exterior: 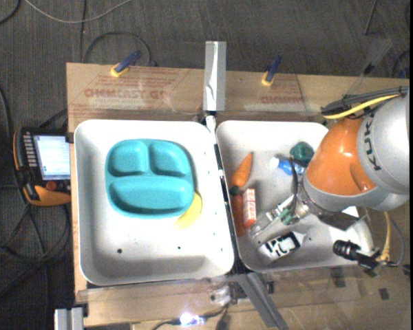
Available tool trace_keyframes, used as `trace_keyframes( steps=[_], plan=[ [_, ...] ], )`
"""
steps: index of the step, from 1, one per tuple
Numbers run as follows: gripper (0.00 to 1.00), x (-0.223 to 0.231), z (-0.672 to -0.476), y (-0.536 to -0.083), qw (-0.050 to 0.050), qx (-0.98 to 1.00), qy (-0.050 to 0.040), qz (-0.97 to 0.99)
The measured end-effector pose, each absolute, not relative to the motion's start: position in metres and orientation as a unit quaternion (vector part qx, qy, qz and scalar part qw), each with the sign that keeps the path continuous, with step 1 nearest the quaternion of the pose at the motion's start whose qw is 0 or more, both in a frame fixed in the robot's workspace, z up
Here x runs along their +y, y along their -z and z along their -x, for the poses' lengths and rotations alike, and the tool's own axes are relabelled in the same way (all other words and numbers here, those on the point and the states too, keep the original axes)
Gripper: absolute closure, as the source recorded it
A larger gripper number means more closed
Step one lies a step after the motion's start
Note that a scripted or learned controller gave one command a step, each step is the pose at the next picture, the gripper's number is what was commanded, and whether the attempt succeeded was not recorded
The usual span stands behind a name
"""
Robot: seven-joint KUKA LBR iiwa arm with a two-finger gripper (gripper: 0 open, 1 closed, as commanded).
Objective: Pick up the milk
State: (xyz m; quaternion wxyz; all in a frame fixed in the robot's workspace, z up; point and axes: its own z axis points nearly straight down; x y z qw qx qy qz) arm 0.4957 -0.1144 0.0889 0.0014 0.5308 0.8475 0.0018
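Brown bench [158,91], two white bins [89,253] side by side

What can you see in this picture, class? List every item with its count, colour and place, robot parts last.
bins: two, white, side by side on the bench
tray: one, turquoise, three compartments, left bin
banana: one, yellow, left bin, partly under the tray's lower right corner
carrot: one, orange, right bin, upper left
packet: one, red, right bin, left side, below the carrot
milk: one, white with black print, right bin, near front wall
clamps: two, yellow and blue, bench's far edge
handheld screen: one, orange-edged, left of bench
arm: one, grey and orange, over right bin
tool: one, metallic, just above the milk
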Motion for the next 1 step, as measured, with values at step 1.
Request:
trace_keyframes(
  steps=[1],
  plan=[
    [1.00, -0.1145, -0.4982, -0.0995, 0.006, 0.847, -0.0027, -0.531]
  ],
)
